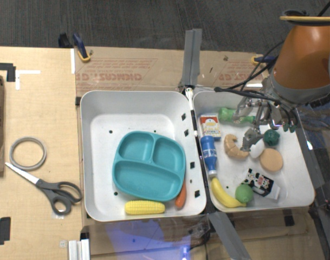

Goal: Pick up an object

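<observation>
My gripper (pixel 260 134) hangs over the back half of the right bin (pixel 304 169), fingers pointing down and spread, with nothing between them. One fingertip (pixel 250 140) is just above a tan croissant-shaped toy (pixel 235 147) and a white egg (pixel 257 151). A dark green ball (pixel 271 138) lies by the other finger. A tan round piece (pixel 271 160) sits just in front of the ball. The same bin holds a green toy (pixel 227 114), a red-and-white carton (pixel 210 126), a blue bottle (pixel 208 153), a banana (pixel 224 195), a lime (pixel 244 193) and a cow-print box (pixel 260 183).
The left bin (pixel 94 145) holds a teal divided plate (pixel 149 166), a corn cob (pixel 144 207) and an orange carrot (pixel 180 197). Scissors (pixel 48 187) and a tape roll (pixel 27 152) lie on the bench at left. The arm's orange band (pixel 305 53) looms above the right bin's back corner.
</observation>
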`<action>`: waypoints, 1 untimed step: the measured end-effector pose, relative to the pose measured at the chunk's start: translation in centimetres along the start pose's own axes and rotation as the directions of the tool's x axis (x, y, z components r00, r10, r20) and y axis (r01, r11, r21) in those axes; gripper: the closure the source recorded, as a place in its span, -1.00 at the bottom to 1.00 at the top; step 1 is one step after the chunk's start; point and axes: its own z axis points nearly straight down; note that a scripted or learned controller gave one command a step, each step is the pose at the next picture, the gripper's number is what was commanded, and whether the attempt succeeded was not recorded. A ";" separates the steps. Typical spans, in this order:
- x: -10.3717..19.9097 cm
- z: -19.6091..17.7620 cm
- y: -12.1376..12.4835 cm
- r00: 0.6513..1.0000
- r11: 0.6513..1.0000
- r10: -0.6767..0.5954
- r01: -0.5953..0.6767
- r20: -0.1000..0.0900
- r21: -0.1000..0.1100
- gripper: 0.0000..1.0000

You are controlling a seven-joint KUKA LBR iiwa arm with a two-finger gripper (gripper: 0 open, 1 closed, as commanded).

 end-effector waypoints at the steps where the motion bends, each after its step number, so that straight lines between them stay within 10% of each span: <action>1: -0.5 11.8 -3.0 0.999 0.999 0.047 -0.047 0.002 0.000 -1.00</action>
